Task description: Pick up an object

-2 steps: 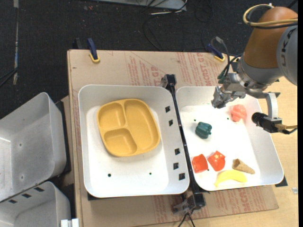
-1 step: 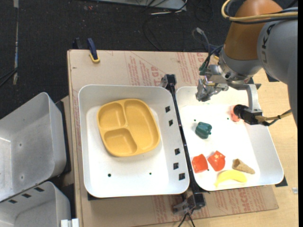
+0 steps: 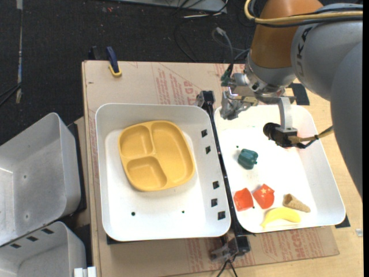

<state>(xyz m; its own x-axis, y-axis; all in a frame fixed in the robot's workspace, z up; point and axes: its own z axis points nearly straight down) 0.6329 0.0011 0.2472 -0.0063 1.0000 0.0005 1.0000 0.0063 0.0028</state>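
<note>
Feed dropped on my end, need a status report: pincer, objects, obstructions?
Pincer above right bin's far-left corner, nothing visibly held. Teal object nearest, untouched. Nothing blocking it.

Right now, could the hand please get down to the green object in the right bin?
Probably yes: the green object lies alone on bare bin floor, with the hand just above it.

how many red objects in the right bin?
2. Both sit side by side near the front of the right white bin: a red block-shaped piece and a red rounded piece touching its right side. The arm may hide others farther back.
</note>
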